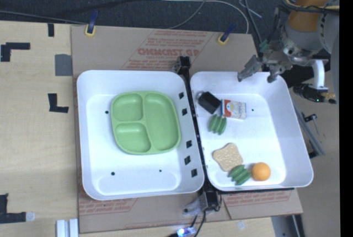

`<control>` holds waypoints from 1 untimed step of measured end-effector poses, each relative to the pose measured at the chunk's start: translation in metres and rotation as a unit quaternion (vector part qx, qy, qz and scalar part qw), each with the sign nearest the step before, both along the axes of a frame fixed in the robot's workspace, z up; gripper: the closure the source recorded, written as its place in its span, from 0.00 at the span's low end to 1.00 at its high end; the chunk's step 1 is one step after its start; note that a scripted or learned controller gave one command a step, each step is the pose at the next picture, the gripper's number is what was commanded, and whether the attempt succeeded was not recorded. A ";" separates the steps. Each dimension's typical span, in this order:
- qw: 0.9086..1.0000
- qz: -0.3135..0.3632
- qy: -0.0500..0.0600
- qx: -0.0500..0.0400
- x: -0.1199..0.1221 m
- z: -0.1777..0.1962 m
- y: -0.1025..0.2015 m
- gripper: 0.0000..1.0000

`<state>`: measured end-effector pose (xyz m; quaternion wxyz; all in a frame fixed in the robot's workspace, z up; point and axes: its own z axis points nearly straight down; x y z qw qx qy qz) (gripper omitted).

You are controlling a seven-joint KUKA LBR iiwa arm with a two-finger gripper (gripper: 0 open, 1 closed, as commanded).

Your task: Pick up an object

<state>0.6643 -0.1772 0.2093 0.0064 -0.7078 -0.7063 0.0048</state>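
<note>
My gripper (258,73) hangs over the far edge of the right bin (287,120), its two fingers spread apart and open, with nothing between them. Below it in that bin lie a black block (208,101), a small white carton with red and blue print (234,109) and a green pod (217,124). Nearer the front sit a slice of toast (227,156), another green pod (239,174) and an orange ball (261,171). The gripper is well above and behind all of them.
The left bin (94,120) holds a green divided plate (145,122). A black clip row runs along the seam between the bins (187,120). Cables trail across the dark floor behind the cardboard sheet (165,48).
</note>
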 end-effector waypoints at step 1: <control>1.000 0.002 -0.007 -0.001 0.003 0.010 0.001 0.00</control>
